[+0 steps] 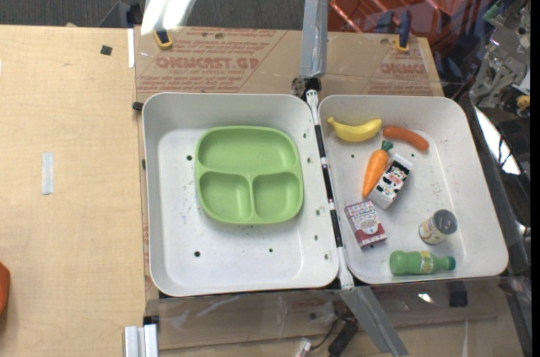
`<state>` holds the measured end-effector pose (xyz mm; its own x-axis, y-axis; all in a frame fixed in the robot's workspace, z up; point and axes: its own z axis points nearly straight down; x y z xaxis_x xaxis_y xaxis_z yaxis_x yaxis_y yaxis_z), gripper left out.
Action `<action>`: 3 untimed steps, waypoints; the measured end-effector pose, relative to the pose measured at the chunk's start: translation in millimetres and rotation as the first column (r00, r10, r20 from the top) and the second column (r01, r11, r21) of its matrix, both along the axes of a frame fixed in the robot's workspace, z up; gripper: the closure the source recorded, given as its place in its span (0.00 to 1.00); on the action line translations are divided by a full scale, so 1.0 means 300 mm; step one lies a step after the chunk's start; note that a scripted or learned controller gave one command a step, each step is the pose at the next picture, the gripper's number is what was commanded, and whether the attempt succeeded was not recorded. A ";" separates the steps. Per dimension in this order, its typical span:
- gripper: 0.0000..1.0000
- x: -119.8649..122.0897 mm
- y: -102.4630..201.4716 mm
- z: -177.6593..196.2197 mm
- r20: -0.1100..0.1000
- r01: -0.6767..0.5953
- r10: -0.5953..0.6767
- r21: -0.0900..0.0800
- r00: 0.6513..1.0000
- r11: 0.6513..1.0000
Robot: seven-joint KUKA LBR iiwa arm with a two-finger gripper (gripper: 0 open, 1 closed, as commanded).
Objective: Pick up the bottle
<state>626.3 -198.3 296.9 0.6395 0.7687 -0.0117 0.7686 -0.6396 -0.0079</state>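
The green bottle lies on its side at the near edge of the right bin, just beside a small round can. I cannot tell how the hand is set. In the same bin are a banana, a carrot, a sausage and two little cartons (one red, one white). The left bin holds a smooth green plate with three parts. The desk is pale wood.
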 end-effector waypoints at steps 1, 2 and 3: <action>1.00 0.001 0.001 0.023 -0.005 -0.003 0.003 -0.002 1.000 1.000; 1.00 0.002 0.002 0.048 -0.008 -0.006 0.006 -0.003 1.000 1.000; 1.00 0.004 0.003 0.071 -0.012 -0.009 0.009 -0.005 1.000 1.000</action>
